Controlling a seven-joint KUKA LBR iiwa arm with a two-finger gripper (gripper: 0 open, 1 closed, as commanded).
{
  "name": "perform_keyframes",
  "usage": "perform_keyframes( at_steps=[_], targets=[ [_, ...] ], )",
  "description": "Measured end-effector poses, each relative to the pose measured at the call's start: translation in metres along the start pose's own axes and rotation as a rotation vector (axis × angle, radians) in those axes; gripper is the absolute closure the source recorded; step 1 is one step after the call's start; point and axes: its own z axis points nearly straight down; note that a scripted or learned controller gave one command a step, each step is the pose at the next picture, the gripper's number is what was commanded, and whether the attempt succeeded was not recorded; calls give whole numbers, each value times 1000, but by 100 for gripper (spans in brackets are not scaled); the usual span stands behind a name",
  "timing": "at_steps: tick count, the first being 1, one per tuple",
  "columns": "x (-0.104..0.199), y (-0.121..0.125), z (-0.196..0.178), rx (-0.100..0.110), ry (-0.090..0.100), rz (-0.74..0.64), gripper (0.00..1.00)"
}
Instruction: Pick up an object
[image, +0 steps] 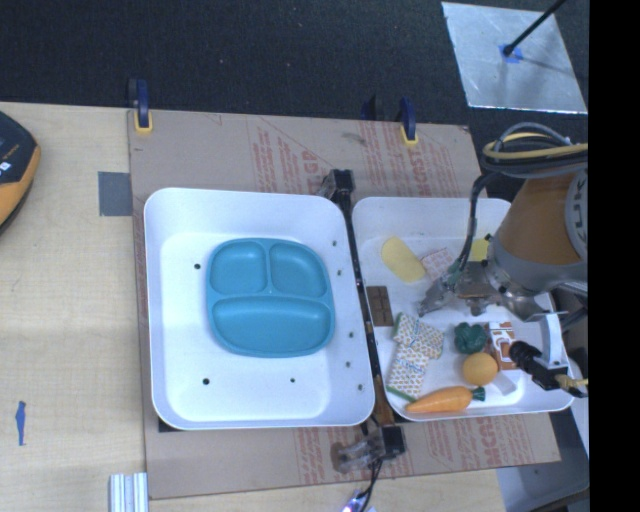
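The grey end effector is hovering in the right shallow white bin, its grip impossible to judge, seemingly approaching the pale yellow rounded plastic piece at its ten o'clock, next needing a descent.

2 white bins on the worktop: blue divided plate left; carrot, orange, yellow lemon right, tool low among them.
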Motion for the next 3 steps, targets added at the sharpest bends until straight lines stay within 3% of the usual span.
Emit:
perform_keyframes(
  at_steps=[1,2,3],
  targets=[
    [-57,50,12,16,32,-4,0],
    [-29,-29,11,6,5,4,0],
    [-32,-25,0,2,1,2,100]
  ],
)
